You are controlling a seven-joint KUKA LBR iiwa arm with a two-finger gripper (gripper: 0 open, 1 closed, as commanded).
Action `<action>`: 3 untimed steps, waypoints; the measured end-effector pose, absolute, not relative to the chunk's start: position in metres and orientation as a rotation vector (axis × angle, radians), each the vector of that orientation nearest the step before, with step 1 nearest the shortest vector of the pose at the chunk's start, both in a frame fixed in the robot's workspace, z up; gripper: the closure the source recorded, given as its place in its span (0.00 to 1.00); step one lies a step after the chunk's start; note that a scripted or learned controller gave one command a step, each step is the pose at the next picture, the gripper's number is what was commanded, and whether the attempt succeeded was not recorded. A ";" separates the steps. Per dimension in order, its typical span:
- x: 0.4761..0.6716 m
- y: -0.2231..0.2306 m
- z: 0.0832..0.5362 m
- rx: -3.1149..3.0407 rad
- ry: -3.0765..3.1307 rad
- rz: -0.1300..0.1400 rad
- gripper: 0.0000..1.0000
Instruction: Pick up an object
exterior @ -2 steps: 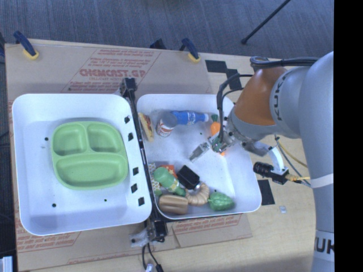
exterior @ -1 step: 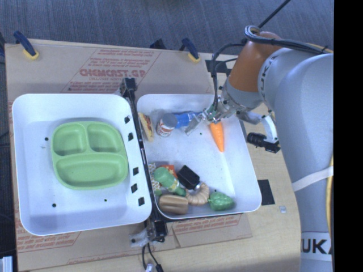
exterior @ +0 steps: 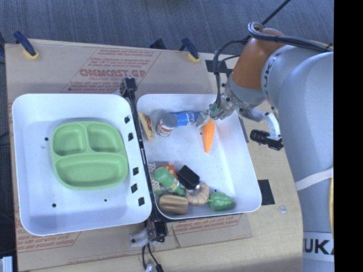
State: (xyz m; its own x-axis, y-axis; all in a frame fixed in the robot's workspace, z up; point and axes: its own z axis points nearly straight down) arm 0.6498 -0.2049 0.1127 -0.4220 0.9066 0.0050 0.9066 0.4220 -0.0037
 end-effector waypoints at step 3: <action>0.630 -0.106 0.091 -1.111 -2.932 0.004 0.00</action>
State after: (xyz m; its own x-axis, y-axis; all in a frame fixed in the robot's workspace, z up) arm 0.6305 -0.1064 0.0913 -0.7487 0.6628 0.0046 0.6628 0.7488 -0.0047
